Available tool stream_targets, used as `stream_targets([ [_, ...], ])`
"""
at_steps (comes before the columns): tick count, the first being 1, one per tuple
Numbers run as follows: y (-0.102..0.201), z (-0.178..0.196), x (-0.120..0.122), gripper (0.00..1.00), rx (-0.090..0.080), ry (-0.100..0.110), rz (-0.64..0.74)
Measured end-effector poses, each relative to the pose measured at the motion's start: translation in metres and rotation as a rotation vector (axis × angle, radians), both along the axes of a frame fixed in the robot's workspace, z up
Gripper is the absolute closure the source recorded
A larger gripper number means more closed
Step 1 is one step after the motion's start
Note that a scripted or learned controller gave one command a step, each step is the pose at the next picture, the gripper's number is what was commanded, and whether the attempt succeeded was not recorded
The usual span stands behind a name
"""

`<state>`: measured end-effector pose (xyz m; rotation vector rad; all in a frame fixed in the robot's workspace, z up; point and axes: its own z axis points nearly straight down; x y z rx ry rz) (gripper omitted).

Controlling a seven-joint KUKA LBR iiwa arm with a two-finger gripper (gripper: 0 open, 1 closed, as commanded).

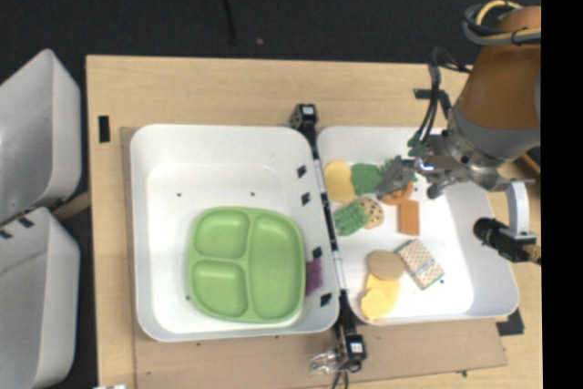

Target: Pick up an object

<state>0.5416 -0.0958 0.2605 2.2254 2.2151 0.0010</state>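
Note:
The right bin holds several toy food pieces. A yellow piece and a green piece lie at its upper left. Below them are a leafy green piece and a dotted cookie. An orange block lies in the middle. A brown disc, a yellow piece and a checkered packet lie toward the front. My gripper hangs low over the bin, just right of the green piece and above the orange block.
The left bin holds a green divided plate. A small purple object sits against that bin's right wall. The arm reaches in from the right over the right bin's far corner. Black clips mark the divider between the bins.

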Motion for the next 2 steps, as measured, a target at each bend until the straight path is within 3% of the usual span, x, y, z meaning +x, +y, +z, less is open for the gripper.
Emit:
stream_targets([
  [1, -0.001, 0.011, 0.001, 1.00, -0.001, -0.001, -0.001],
  [2, 0.101, -0.064, -0.026, 1.00, 0.004, 0.009, 0.014],
])
